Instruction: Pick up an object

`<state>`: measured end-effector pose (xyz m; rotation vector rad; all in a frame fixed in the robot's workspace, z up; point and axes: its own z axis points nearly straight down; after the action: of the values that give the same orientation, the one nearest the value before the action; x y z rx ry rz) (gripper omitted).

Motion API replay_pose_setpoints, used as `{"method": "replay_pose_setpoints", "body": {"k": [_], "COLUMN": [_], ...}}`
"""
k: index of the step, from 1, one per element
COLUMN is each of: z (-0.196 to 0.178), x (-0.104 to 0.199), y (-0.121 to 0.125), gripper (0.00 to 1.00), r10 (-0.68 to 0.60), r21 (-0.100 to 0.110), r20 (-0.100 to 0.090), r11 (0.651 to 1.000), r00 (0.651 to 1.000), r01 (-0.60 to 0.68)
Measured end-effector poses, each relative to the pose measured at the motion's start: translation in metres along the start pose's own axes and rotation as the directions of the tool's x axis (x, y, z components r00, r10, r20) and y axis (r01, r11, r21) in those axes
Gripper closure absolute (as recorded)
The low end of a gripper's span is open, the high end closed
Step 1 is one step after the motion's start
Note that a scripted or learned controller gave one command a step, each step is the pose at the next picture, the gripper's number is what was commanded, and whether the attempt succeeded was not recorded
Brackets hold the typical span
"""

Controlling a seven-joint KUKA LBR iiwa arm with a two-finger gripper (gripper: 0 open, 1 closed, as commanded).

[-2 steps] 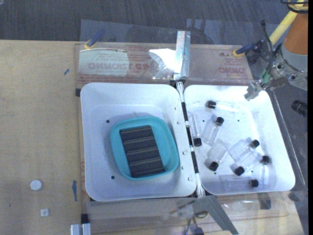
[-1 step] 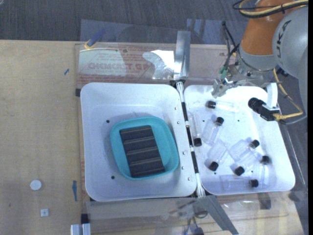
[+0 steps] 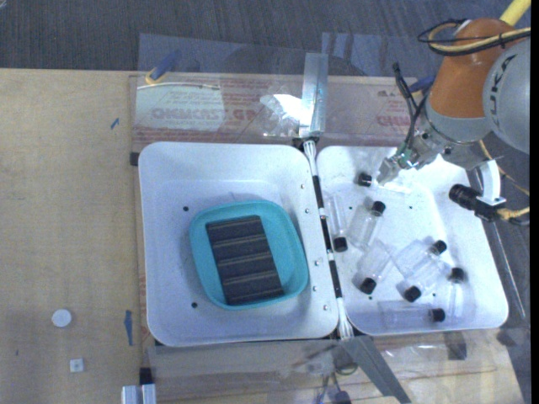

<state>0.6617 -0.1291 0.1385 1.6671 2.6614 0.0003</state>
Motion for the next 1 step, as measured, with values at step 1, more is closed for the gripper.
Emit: {"method": "replay_pose_setpoints", "body": {"k": [1], "z": [0.0495], "x": [0.0002], "y": [-0.0927], "gripper": [1.00], "r10": [0.008], "r21": [-0.005], "r20": [0.005], "r11": [1.000], "r00": [1.000], "r01": [-0.008]}}
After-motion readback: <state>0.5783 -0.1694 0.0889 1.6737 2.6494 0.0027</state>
